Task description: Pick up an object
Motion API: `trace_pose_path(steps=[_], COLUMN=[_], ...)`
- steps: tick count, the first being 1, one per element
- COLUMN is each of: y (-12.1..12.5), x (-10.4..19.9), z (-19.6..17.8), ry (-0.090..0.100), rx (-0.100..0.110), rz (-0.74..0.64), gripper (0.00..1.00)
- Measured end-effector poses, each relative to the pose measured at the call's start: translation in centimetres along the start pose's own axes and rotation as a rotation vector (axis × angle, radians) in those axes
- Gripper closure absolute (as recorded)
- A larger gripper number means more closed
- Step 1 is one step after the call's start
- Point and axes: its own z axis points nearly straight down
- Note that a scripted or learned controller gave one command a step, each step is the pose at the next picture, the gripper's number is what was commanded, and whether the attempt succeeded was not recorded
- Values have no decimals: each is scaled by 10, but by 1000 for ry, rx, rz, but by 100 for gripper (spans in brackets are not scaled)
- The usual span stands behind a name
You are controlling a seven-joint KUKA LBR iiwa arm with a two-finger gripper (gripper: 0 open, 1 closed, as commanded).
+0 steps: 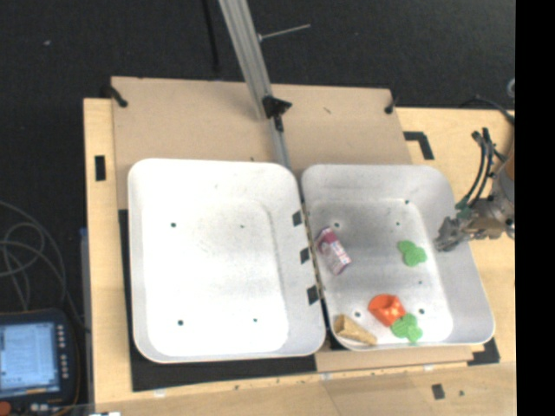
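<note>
The right bin [381,193] holds several small items. A pink and white wrapped piece [333,250] lies near its left wall. A green piece [412,253] sits toward the right side. At the front lie an orange-red object [386,308], a second green piece [407,328] touching it, and a tan wedge [354,328] at the front left corner. My gripper [450,235] hangs over the bin's right rim, just right of the upper green piece, with nothing seen between its fingers. Its tips are too small and blurred to read.
The left bin [217,258] stands beside the right one. A metal rail [247,46] slants down from the top to the gap between the bins. Cables [481,167] hang by the arm at the right. A tablet [35,354] lies at the bottom left.
</note>
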Motion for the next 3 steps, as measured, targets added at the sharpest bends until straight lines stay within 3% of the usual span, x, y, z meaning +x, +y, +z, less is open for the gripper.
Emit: trace_pose_path(steps=[1,3], y=[1,-10], x=[-1,100], z=[-13,-10], ry=[3,5], rx=[6,7], rz=[-2,-4], gripper=[100,100])
